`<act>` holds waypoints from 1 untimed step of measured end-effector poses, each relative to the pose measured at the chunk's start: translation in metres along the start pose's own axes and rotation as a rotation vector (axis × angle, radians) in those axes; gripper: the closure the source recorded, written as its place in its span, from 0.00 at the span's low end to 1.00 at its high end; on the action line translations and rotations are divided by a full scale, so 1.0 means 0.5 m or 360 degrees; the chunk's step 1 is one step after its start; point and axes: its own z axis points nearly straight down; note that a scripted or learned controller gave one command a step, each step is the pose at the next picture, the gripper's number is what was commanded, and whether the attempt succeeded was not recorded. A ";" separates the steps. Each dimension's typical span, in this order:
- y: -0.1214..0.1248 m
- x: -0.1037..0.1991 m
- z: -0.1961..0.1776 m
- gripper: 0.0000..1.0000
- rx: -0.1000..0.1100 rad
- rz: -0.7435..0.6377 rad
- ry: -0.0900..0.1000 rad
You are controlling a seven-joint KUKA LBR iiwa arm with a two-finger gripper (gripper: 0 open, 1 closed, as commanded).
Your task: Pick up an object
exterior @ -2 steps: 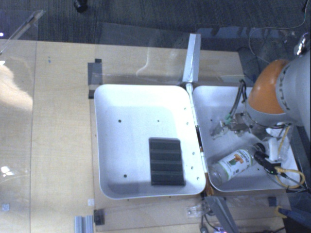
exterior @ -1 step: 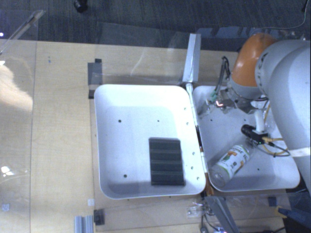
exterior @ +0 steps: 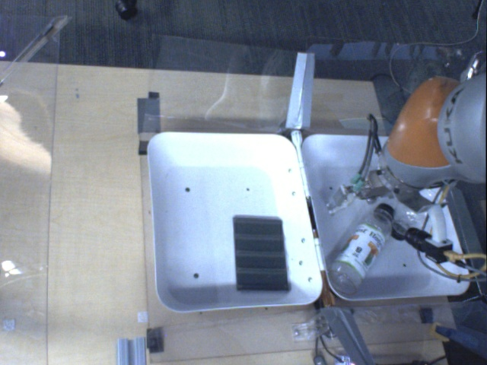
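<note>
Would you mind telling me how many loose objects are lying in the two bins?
2: a ridged black block in the left bin, and a bottle in the right bin. The arm may hide more.

Grey arm (exterior: pixel 437 139), orange band, claw (exterior: pixel 380 192) low at right.

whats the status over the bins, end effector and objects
End effector low in right bin, nothing seen held. Bottle lying on its side just below it. Black block flat in left bin. Cables close beside bottle.
</note>
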 end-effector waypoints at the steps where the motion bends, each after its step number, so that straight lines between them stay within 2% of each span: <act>1: -0.037 0.093 -0.104 0.00 -0.0001 0.0008 0.0000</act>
